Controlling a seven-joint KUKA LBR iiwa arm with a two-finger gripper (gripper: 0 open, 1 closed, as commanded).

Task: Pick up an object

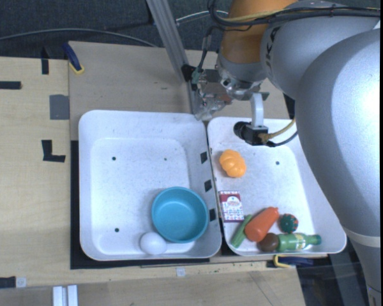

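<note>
My gripper [206, 107] hangs over the back rim between the two bins, under the orange wrist band. Nothing shows between its fingers. In the right bin [287, 164] an orange-yellow pumpkin-like toy [232, 162] lies just in front of the gripper. Further forward lie a small red-and-white box [231, 206], a carrot [260, 224], a green pod [240, 231], a strawberry [288, 222] and a green bottle [295, 241]. The left bin [115, 164] holds a blue bowl [179, 213] and a white ball [152, 242] at its front.
The big grey arm covers the right side of the view and the right bin's far edge. A grey metal post [169, 34] slants up behind the bins. A black cable fitting [252, 132] hangs over the right bin's back. Black tape marks lie on the bench at left.
</note>
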